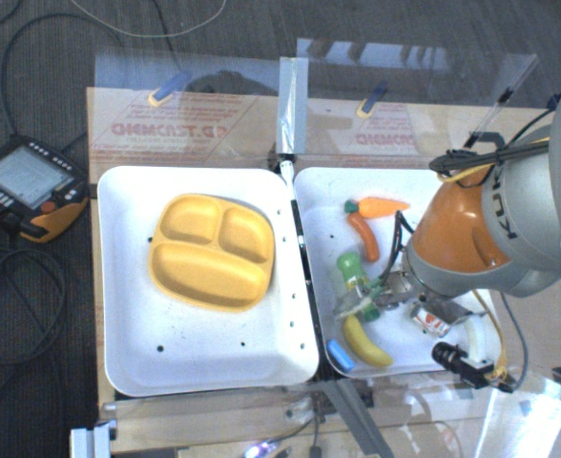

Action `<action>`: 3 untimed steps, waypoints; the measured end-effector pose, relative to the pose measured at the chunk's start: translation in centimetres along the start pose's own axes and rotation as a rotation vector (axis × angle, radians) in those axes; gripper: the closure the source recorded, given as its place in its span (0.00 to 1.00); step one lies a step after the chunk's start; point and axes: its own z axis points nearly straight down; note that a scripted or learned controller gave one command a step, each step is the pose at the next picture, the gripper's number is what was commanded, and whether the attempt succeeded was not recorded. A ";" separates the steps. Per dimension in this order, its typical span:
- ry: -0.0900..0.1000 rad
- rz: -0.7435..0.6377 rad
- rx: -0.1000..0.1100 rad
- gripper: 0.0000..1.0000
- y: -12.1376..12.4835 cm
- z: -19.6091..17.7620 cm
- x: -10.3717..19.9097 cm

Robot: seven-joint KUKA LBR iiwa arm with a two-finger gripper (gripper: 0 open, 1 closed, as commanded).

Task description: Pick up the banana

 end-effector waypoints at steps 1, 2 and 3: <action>-0.006 -0.010 -0.001 0.00 -0.1 0.7 0.0; -0.002 -0.010 0.000 1.00 0.0 0.0 0.1; -0.002 -0.010 0.000 0.00 0.0 0.0 0.1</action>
